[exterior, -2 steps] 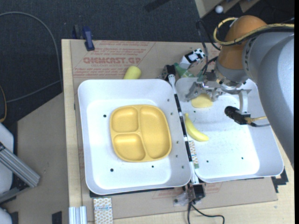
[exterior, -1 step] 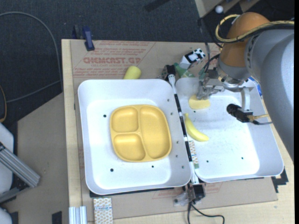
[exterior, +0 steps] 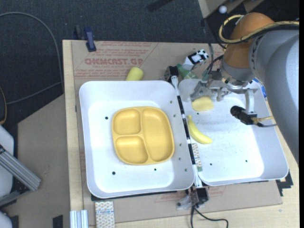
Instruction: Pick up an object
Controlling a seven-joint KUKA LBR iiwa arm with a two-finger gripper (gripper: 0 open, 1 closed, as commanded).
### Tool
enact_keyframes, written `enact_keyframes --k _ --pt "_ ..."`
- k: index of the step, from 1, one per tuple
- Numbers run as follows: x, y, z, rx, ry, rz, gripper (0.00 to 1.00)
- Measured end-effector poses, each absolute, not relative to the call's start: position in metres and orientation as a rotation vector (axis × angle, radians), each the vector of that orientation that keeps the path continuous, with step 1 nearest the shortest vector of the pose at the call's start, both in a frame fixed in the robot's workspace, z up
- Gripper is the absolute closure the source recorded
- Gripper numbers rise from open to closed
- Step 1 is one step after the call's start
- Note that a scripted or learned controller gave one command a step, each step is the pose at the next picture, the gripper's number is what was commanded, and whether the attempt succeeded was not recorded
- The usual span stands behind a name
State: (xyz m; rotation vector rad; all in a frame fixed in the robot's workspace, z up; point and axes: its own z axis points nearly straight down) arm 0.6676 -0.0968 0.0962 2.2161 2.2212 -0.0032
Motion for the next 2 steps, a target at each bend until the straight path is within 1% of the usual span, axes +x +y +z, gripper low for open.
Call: enact_keyframes --k 1,2 --pt "0.666 -0.114 0.085 2.222 2.221 -0.002 0.0" --pt "0.667 -0.096 0.085 2.222 2.223 -0.001 0.0"
